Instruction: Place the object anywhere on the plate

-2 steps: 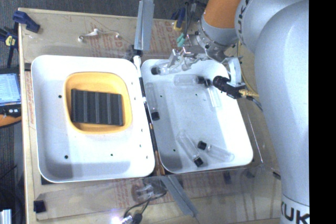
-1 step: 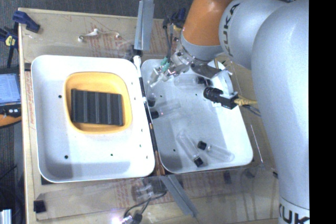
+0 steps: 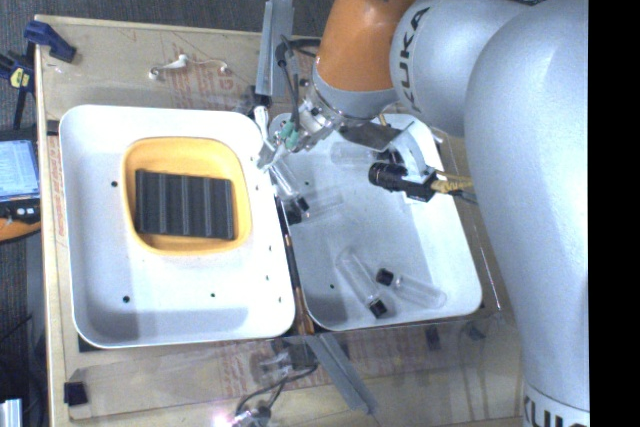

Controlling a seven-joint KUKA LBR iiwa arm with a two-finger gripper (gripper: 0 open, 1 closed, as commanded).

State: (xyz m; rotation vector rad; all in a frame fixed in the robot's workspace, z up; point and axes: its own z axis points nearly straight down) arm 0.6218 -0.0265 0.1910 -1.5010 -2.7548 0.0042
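Poised over the seam between the two white bins, at the far left corner of the right bin (image 3: 455, 280): the gripper (image 3: 272, 151) of the grey and orange arm, reaching in from the right. Impossible to tell from this slant whether open or closed on anything (glare and clear plastic blur the tip). Just on the near side of it, lying across the right bin's left wall: a clear tube with a black cap (image 3: 292, 195), probably the thing to be moved, though contact with the gripper cannot be made out. Farther toward the near edge of the same bin, two more capped clear tubes (image 3: 365, 285), close together. In the left bin (image 3: 90, 300), well apart from the tubes: the yellow plate (image 3: 185, 149), already carrying a dark ridged block (image 3: 185, 205) across most of its middle. Judging by looks, a light, stiff, smooth tube, apt to roll and to slip from a loose pinch, possibly brittle under a hard squeeze. Best taken across the barrel near its middle, squarely to its length, then set on the bare yellow rim or atop the block.
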